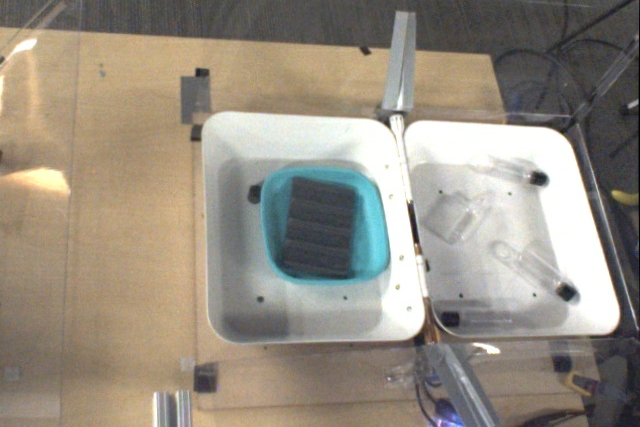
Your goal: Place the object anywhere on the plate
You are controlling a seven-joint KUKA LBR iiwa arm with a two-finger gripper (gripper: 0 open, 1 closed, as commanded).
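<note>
A dark grey ridged block (319,226) lies flat on a turquoise square plate (374,227) in the middle of the left white bin (230,215). The block covers most of the plate's centre, with the plate's rim showing all around it.
The right white bin (590,235) holds several clear plastic items, among them a small cup-like piece (455,218) and tubes with dark caps (540,272). A grey metal post (399,65) rises behind the seam between the bins. Cables lie at the far right. Bare wooden bench spreads to the left.
</note>
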